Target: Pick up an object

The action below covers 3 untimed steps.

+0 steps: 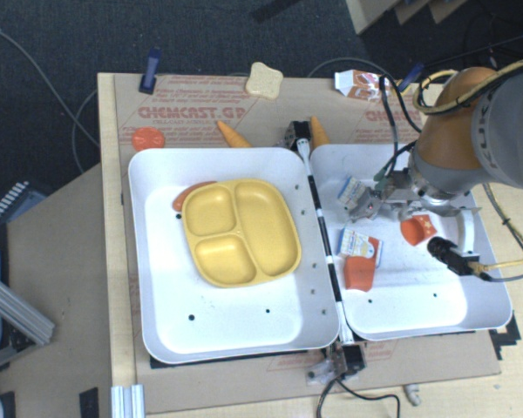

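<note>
the gripper was seen low over the right bin, near its far left part, with the grey arm and its orange band reaching in behind it from the right. whether the gripper was open or closed could not be told; its tip was lost among dark linkages and a small silvery packet lying right at it. nothing could be made out as gripped.

the likeliest object for the pick was judged to be that silvery packet, touching or just beside the gripper on its left, its long axis not readable. a small carton with an orange block below it lay nearer the camera than the gripper, close by, the pair running roughly away-and-toward the camera. an orange piece sat just to the gripper's right, partly under the wrist.

the bin floor was white, smooth and shallow-walled, so a flat packet was judged liable to slide. well to the gripper's left, past the divider, the left bin carried a yellow divided plate. loose bits lay on the counter beyond both bins, out of the way.
</note>
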Each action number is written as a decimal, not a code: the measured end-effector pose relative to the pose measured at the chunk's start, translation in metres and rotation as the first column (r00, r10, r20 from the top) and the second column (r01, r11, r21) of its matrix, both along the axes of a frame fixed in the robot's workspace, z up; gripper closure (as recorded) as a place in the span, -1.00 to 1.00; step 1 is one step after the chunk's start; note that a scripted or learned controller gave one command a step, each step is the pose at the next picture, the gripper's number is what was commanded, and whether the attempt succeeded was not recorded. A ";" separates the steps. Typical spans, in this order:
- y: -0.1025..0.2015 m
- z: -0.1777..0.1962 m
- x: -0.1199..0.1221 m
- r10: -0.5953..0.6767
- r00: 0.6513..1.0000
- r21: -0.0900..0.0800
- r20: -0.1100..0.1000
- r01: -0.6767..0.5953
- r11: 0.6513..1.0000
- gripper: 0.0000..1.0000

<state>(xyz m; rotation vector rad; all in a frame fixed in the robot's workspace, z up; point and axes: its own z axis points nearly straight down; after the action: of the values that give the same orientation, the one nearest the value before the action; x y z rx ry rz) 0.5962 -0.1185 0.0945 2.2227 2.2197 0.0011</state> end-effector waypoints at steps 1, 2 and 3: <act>-0.045 0.045 0.036 0.000 1.000 -0.002 0.002 0.000 1.000 -1.00; -0.010 -0.006 0.039 0.001 1.000 -0.001 0.003 -0.001 1.000 -1.00; -0.009 0.005 0.040 0.003 1.000 -0.002 0.009 -0.003 1.000 1.00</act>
<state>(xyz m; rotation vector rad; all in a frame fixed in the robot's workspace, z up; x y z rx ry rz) 0.6364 -0.1280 0.0997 2.2145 2.2174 0.0090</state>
